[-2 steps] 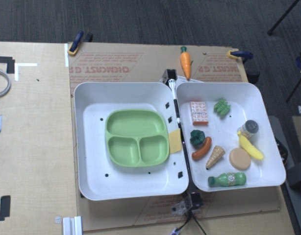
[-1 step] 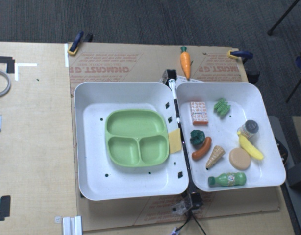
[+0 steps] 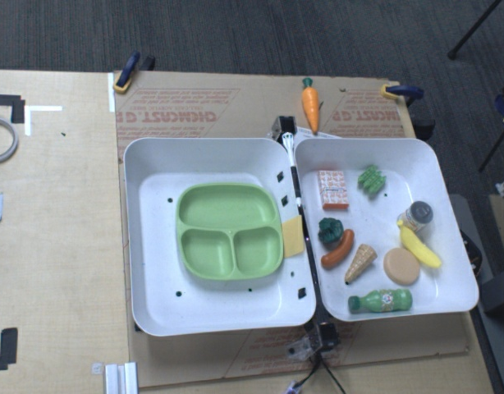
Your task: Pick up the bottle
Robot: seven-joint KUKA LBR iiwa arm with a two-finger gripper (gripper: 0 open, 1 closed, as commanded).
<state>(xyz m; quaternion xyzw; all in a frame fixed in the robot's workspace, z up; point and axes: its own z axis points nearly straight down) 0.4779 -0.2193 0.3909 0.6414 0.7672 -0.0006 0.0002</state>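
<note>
Green bottle (image 3: 381,301) lay on its side just below the ice-cream cone (image 3: 359,263). I judged it light, stiff, slick plastic; I'd pinch mid-body. Gripper state: couldn't tell.

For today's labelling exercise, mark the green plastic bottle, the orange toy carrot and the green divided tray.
green plastic bottle (image 3: 382,301), camera view, middle of its body
orange toy carrot (image 3: 310,105), camera view, its orange body
green divided tray (image 3: 229,189), camera view, upper rim
</note>
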